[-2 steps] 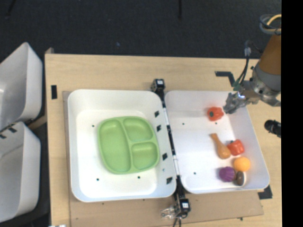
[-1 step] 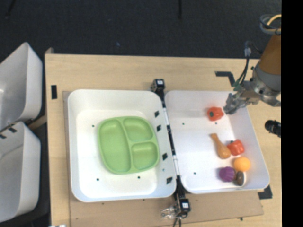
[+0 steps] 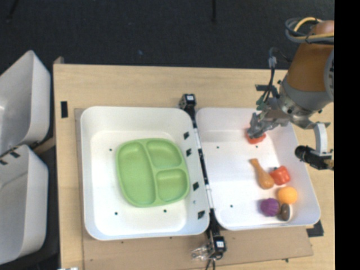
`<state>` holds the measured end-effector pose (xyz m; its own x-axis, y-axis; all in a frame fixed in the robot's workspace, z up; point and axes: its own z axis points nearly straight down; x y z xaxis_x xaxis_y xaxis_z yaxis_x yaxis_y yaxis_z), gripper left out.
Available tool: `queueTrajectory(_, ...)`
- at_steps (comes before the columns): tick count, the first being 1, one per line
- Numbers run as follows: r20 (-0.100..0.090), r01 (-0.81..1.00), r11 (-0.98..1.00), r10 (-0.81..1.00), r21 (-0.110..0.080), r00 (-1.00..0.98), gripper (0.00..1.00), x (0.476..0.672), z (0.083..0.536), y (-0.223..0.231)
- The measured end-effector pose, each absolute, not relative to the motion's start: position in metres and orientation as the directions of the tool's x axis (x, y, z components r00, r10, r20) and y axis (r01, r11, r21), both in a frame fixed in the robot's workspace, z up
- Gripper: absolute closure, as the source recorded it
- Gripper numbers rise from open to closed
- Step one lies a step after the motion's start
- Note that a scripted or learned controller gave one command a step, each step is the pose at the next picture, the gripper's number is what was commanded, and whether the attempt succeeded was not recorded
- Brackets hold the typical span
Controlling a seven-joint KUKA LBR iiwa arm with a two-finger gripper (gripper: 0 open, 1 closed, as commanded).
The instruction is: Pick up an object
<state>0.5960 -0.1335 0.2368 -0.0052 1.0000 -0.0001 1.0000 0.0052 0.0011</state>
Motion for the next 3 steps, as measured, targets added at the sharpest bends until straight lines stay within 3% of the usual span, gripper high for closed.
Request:
queueTrajectory(1,0.000,1.000,0.004,1.000,0.000,-0.004,1.00,0.578,0.236,-0.075)
queueTrajectory(3,0.001,1.000,0.006,1.000,-0.001,-0.006,1.00,0.563,0.226,0.029)
